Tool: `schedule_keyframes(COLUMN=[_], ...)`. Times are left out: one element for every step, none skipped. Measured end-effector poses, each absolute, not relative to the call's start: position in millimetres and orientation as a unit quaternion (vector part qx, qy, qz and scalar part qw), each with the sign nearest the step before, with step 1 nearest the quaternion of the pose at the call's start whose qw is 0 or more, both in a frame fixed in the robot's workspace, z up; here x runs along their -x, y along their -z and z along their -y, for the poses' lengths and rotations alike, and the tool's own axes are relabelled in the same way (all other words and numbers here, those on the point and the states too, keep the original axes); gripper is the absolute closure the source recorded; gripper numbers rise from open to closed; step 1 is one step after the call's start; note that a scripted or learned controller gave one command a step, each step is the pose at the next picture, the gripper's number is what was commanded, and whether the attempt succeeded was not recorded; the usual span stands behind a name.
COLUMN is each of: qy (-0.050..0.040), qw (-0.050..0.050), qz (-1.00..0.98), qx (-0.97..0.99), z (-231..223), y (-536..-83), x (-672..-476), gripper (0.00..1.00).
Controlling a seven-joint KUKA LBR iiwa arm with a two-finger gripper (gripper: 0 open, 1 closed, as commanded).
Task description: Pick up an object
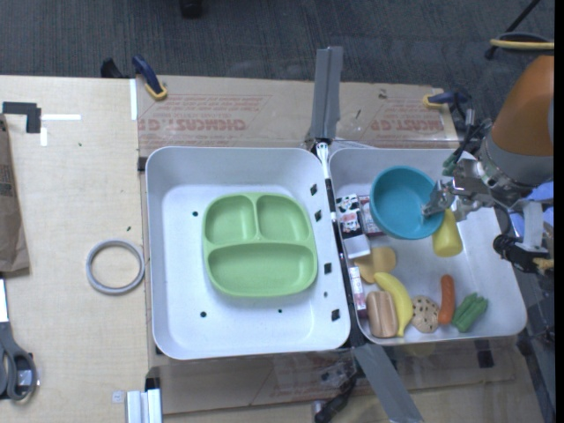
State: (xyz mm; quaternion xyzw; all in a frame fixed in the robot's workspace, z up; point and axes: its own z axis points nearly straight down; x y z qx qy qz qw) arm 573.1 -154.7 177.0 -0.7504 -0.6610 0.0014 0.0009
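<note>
bench far left: brown paper bag edge (11,210), scissors (16,373) at bottom corner, grey tape ring (115,265) lying flat, well apart from the bins
left bin (167,263): white, shallow; green divided plate (260,243) sits flat near its middle, three compartments, all bare
divider: grey post (327,91) rises behind where the two bins meet
right bin (502,311): white, shallow, holds the clutter
right bin, left wall: small black-and-white carton (351,214), a flat white packet (356,247) just below it
right bin, upper middle: blue bowl (404,203), tilted, rim toward the camera, right edge meets the gripper
right bin, lower part: banana (396,299) beside a brownish bread-like piece (381,314), cookie (425,314), orange carrot (447,298), green vegetable (470,311) at right
yellow object (448,236): just below the bowl's right edge, under the gripper tip
gripper (438,203): at the bowl's right rim, fingers appear closed on the rim; bowl looks lifted off the floor of the bin at a slant
arm (525,113): grey with orange band, comes in from the right above the right bin
</note>
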Motion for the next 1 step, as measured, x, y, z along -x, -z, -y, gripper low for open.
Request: schedule_keyframes(qy=[-0.002], qw=[0.001], qz=[0.605], qx=[0.796], z=[179.4], y=[-256.7], x=[-528.5], gripper=[1.0])
